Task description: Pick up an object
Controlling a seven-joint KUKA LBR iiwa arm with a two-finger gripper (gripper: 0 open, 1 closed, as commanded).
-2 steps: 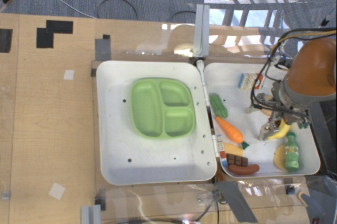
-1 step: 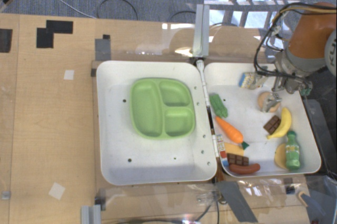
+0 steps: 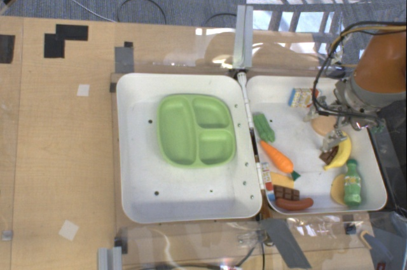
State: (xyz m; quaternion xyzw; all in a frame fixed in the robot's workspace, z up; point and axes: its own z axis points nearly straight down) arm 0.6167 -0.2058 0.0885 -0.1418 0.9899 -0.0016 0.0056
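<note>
**Gripper low over the right bin's far side**

We see the gripper [image 3: 336, 138] down in the right bin [image 3: 280, 107], just beside the banana [image 3: 340, 153] and a tan round piece [image 3: 322, 125]. We cannot tell how its fingers stand. A carrot [image 3: 277, 156], green pepper [image 3: 263, 126], sausage [image 3: 293, 203] and green bottle [image 3: 352, 182] lie in the same bin. The left bin [image 3: 137, 154] bears a green divided plate [image 3: 195, 129].

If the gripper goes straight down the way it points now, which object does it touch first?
Probably the banana: the gripper hangs just above its upper end in the right bin. Depth is unclear, so it could meet the small brown piece beside it first.
</note>
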